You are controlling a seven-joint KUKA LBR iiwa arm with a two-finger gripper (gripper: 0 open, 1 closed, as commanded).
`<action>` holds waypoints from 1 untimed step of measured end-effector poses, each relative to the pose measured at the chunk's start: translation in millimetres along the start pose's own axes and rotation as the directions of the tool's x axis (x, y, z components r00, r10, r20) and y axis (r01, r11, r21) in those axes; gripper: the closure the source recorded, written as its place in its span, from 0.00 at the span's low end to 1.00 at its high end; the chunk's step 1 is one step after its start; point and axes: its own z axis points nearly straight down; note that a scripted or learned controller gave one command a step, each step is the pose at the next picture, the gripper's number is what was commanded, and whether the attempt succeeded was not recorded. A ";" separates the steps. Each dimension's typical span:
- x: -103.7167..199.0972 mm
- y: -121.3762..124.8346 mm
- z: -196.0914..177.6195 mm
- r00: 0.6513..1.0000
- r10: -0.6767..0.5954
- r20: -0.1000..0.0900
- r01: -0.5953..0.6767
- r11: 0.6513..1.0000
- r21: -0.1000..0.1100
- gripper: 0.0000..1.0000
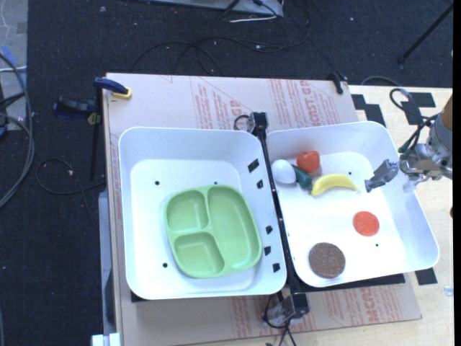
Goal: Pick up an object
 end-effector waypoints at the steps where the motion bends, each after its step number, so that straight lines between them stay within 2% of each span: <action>1: 0.1 1.0 -2.2 1.000 -0.001 0.001 0.001 1.000 -0.004 0.00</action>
